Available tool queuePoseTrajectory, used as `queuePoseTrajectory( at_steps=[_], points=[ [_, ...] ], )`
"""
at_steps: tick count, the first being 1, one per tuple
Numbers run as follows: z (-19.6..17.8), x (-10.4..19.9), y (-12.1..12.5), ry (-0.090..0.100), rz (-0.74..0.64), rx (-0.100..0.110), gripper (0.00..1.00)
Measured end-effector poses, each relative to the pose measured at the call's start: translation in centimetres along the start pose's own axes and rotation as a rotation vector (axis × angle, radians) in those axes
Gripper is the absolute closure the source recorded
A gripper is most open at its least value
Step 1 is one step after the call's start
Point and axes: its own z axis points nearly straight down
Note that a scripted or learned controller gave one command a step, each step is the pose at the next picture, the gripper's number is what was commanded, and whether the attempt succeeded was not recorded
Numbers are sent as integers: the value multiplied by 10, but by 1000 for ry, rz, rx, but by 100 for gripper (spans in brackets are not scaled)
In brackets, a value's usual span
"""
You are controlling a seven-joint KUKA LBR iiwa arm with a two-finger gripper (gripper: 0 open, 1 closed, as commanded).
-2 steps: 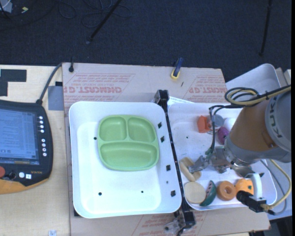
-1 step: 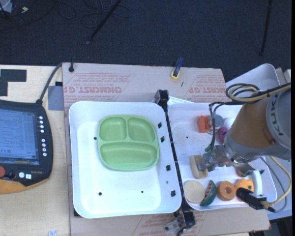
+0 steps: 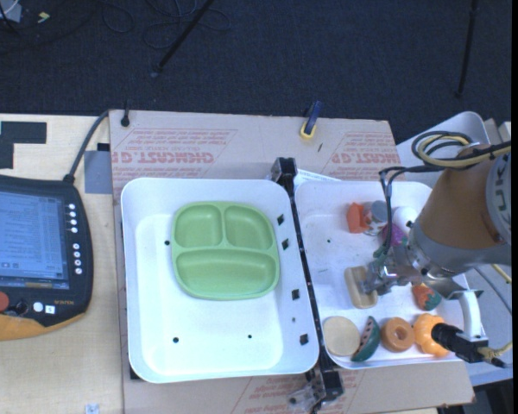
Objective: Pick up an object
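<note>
Right bin [image 3: 328, 231]: it is lying under the hand and carrying the small toys.
Left bin [image 3: 147, 317]: it is sitting well to the left of the hand, touching the right bin along a black divider, and holding one green three-compartment plate [image 3: 224, 250].
Hand [image 3: 382, 276]: it is hanging low over the middle of the right bin, with the grey wrist and orange band [image 3: 453, 203] rising to its right; how far it is opening I cannot tell, as the arm is covering the tips.
Tan block [image 3: 359, 287]: one, lying just beside the hand on its left and lower side; whether it is touching cannot be told.
Orange-red piece [image 3: 357, 217]: one, sitting above the hand, near the bin's far wall.
Round beige slice [image 3: 339, 332]: one, resting below the hand by the near wall.
Watermelon wedge [image 3: 368, 339]: one, leaning just right of the slice.
Orange ring [image 3: 398, 335]: one, sitting below and right of the hand.
Orange rounded toy [image 3: 430, 332]: one, lying right of the ring.
Small red-orange piece [image 3: 425, 297]: one, peeking out just right of the hand under the arm.
Desk [image 3: 43, 132]: it is carrying both bins.
</note>
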Motion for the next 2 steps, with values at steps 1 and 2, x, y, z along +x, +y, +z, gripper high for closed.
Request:
queuePoseTrajectory(
  at_steps=[1,2],
  points=[
    [-58,4,7,-1,0,-3,100],
    [-75,3,8,0,0,1,100]
  ],
)
